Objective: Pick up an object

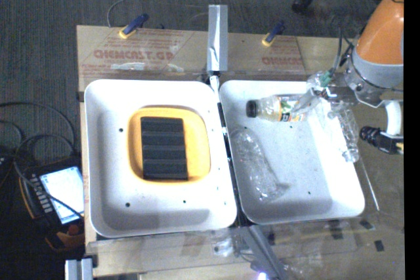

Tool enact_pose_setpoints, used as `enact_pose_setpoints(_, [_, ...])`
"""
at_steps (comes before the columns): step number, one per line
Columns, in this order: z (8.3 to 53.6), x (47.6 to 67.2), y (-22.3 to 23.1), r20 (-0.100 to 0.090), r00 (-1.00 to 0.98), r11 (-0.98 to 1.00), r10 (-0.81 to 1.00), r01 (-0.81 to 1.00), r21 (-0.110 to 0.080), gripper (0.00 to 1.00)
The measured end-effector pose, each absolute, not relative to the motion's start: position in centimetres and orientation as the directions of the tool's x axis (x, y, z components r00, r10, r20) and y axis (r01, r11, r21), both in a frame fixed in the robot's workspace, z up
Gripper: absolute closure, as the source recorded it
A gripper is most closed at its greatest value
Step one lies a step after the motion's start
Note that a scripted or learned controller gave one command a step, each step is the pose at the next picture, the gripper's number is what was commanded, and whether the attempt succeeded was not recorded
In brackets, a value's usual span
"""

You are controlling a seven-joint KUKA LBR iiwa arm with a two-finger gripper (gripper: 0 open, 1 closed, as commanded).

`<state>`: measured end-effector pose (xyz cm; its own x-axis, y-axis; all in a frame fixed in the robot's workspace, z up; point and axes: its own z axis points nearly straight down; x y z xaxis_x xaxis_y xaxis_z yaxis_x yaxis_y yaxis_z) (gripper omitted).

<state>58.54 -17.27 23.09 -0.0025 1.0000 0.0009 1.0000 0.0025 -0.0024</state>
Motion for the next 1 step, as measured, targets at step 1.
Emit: enact_pose_setpoints(1, [17.28, 66.8, -17.53, -0.003, -0.08, 0.08, 0.997, 0.997, -0.004, 0.0])
